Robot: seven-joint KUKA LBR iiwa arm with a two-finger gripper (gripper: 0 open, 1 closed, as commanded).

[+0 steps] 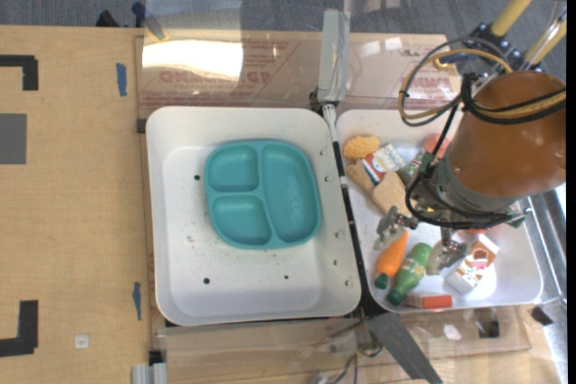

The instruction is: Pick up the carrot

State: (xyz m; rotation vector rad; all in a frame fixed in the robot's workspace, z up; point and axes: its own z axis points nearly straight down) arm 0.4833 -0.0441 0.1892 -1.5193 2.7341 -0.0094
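The carrot [391, 258], small and orange, lies in the right bin [519, 281] near its front left, touching a green bottle [409, 272] on its right. My gripper [418, 240] hangs just above and slightly right of the carrot, under the orange wrist band. Its two metal fingers [391, 227] are spread apart, one over the carrot's top end and the other right of the bottle. The gripper is open, and nothing is held between the fingers.
The right bin also holds a tan bread piece [380, 186], a yellow-orange food item [361, 146], a white packet [388, 159], a white-and-red carton [473, 267] and a red item [434, 302]. A teal divided plate [264, 193] sits in the left bin [175, 220].
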